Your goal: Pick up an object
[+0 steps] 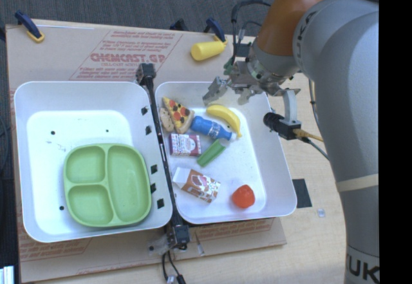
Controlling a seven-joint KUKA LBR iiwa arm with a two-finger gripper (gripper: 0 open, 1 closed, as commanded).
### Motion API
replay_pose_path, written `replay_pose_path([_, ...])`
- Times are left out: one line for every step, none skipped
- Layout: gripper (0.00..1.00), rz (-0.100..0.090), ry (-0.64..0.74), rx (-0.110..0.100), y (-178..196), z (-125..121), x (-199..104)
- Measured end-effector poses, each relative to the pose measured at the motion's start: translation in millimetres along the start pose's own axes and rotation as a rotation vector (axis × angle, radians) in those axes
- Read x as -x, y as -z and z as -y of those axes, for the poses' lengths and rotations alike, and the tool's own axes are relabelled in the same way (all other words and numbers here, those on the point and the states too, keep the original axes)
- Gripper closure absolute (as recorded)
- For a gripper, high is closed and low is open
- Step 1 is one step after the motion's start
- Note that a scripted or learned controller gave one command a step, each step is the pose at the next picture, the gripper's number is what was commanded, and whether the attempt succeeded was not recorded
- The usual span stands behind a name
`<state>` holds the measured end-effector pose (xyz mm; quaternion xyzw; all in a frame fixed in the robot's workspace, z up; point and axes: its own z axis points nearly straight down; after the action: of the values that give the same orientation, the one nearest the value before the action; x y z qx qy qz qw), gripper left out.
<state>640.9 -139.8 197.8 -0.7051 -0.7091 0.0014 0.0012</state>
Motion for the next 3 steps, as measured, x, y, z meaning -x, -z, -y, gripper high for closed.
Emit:
replay_pose_path([0.00,-0.001,0.001,-0.001,-93,72,-13])
replay_pose_path([1.00,0.001,0.006,-0.003,-82,72,-12])
replay_pose_path([1.00,-0.001,-0.002,0.001,-11,139,19])
